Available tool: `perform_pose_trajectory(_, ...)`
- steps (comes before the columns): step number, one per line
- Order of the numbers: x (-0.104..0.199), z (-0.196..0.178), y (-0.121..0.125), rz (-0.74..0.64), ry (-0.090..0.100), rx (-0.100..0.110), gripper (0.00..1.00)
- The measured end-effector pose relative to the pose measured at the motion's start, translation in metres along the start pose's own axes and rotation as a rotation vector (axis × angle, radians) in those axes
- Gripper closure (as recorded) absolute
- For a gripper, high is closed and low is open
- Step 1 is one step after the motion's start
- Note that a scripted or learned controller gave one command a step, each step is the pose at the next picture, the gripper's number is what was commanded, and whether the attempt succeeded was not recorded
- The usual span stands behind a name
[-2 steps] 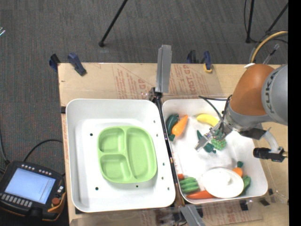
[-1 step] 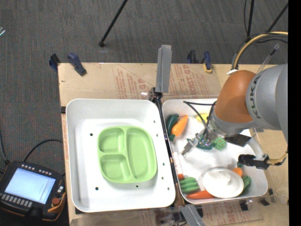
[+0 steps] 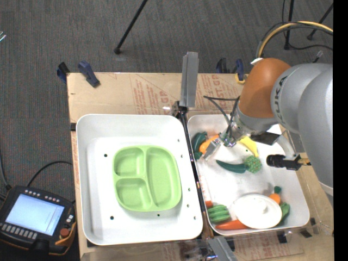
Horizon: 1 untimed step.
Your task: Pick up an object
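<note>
My gripper [image 3: 213, 147] reaches down into the far left part of the right bin [image 3: 298, 192], right beside an orange and green toy vegetable [image 3: 200, 142]. A dark green pepper [image 3: 232, 166] lies just right of it, with a broccoli floret [image 3: 253, 163] at its end. A yellow banana [image 3: 249, 145] lies behind them, partly hidden by the wrist. The view does not show anything held between the fingers.
The left bin [image 3: 92, 173] holds a green divided plate [image 3: 147, 178]. Near the right bin's front lie a white round lid [image 3: 258, 210], a green pod [image 3: 218, 213], a carrot [image 3: 235, 224] and a small orange and green piece [image 3: 277, 196]. A grey post [image 3: 189, 86] stands behind the bins.
</note>
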<state>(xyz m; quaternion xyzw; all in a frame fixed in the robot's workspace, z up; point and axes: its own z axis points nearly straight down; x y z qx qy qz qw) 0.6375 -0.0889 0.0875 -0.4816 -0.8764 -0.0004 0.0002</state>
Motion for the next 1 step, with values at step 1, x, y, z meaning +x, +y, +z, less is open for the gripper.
perform_pose_trajectory(1,-0.044,-0.0007,-0.0445,-0.077,-0.001,0.001,0.0)
